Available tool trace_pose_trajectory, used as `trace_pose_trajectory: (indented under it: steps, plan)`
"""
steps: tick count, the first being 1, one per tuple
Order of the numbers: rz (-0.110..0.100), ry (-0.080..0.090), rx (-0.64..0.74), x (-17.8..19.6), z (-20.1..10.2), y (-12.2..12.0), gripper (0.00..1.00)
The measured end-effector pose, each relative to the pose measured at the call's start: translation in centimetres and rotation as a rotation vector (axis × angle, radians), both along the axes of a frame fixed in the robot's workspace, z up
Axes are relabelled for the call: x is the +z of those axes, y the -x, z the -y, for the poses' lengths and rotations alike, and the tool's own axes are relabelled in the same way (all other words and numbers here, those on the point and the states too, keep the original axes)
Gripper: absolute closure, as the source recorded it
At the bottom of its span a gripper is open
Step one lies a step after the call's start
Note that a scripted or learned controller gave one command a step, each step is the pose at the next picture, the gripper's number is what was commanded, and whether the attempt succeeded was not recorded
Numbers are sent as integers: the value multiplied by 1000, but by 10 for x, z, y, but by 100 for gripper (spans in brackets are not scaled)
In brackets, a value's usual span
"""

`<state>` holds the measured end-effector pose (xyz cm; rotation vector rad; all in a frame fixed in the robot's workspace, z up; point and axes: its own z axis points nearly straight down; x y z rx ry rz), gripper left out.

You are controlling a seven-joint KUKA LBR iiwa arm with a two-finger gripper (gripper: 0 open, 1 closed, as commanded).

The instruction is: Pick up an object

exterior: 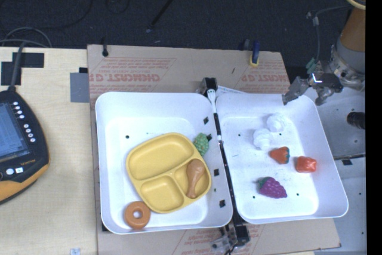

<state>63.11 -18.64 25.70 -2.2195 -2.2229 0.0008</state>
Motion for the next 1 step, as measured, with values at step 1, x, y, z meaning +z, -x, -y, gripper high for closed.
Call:
trace_pose_trajectory:
  steps: [1]
  plan:
    - [17,3,-1,-135,7,32,0]
